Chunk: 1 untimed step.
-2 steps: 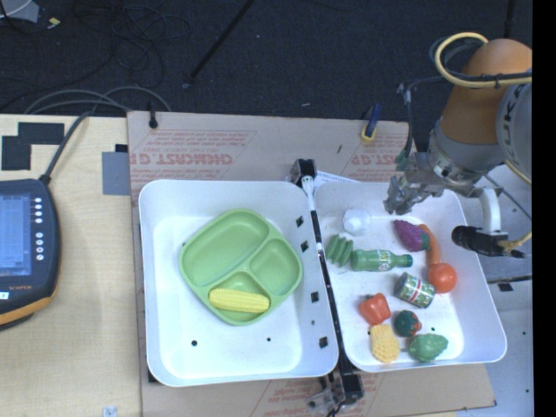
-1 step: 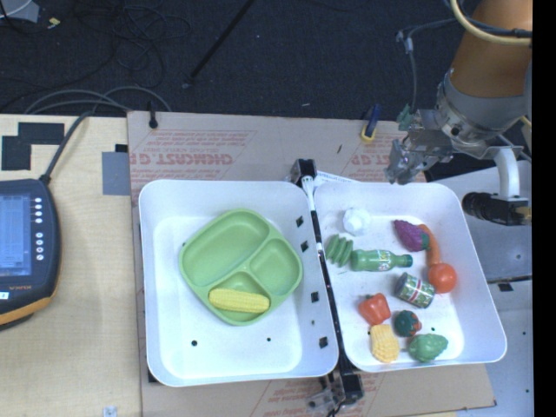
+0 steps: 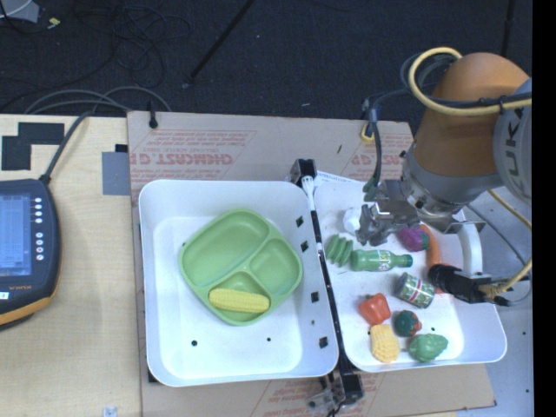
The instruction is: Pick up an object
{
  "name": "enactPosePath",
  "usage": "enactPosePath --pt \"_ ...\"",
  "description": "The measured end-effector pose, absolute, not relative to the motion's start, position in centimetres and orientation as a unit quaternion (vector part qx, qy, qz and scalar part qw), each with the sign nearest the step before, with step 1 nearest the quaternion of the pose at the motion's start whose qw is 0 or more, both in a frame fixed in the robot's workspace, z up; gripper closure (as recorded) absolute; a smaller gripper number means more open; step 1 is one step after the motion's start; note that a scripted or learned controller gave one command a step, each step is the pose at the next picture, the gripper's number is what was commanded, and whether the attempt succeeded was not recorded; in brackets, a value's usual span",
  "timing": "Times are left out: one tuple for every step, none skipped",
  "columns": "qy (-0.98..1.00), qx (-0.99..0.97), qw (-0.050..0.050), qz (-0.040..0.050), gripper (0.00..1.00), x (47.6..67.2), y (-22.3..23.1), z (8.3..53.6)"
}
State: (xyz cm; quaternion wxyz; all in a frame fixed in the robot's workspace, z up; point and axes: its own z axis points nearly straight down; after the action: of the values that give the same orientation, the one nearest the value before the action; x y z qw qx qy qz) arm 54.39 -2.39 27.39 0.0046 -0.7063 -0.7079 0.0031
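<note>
My gripper (image 3: pixel 374 227) hangs low over the back part of the right bin (image 3: pixel 486 347). A green bottle (image 3: pixel 380 261) lies on its side just in front of the gripper. A green ridged vegetable (image 3: pixel 339 250) is to the gripper's front left. A purple item (image 3: pixel 412 237) and an orange carrot (image 3: pixel 433 250) lie to its right, partly under the wrist. Further forward are a small can (image 3: pixel 417 290), a red pepper (image 3: pixel 374 307), a yellow corn cob (image 3: pixel 384 344), a dark teal ball (image 3: pixel 406 322) and a green leafy piece (image 3: pixel 427 347).
The left bin (image 3: pixel 174 337) holds a green divided plate (image 3: pixel 228 248) with a yellow corn cob (image 3: pixel 239 300) in its front compartment. A black divider rail (image 3: pixel 320 268) separates the bins. A teach pendant (image 3: pixel 22 241) lies on the bench at far left.
</note>
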Motion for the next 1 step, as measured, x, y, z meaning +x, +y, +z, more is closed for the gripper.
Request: enactPosePath --pt "-0.708 -0.706 0.001 0.0009 1.00 47.79 -0.07 37.38"
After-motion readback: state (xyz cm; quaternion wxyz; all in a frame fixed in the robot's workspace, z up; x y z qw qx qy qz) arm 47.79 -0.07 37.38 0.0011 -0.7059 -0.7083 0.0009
